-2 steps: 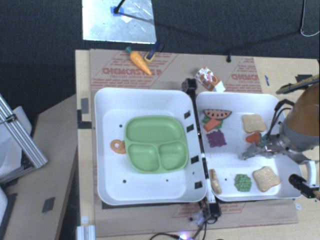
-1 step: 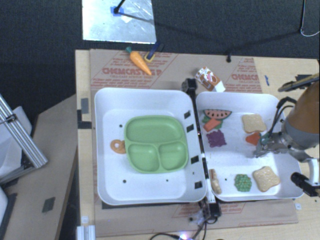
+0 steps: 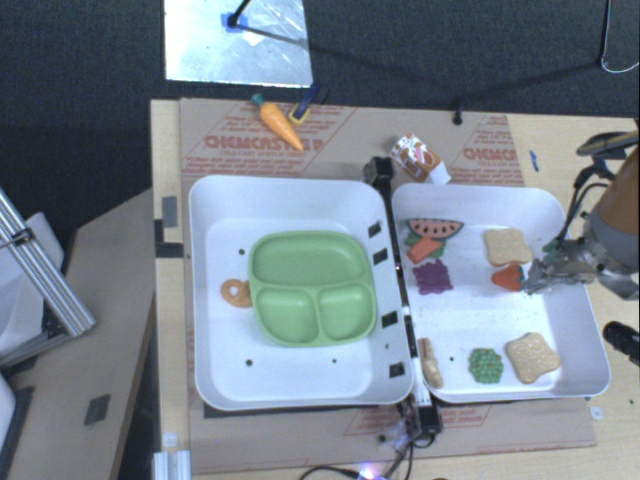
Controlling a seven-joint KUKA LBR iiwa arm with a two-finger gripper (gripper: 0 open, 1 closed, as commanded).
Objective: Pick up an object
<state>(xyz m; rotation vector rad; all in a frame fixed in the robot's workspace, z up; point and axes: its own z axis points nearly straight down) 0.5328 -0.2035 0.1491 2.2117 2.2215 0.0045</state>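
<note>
You are looking at 2 white bins. The left bin (image 3: 215, 268) is holding a green 3-compartment plate (image 3: 311, 287), with a small pretzel ring (image 3: 237, 293) lying at its 9 o'clock. The right bin (image 3: 575, 368) is carrying a watermelon slice (image 3: 434, 228), purple grapes (image 3: 433, 277), 2 toast pieces (image 3: 505, 245) (image 3: 532, 356), a green broccoli clump (image 3: 486, 365) and a red wedge (image 3: 507, 278), its long axis running 9 to 3. The gripper (image 3: 537, 274) is sitting at the wedge's 3 o'clock; whether it is clamping, you cannot tell.
</note>
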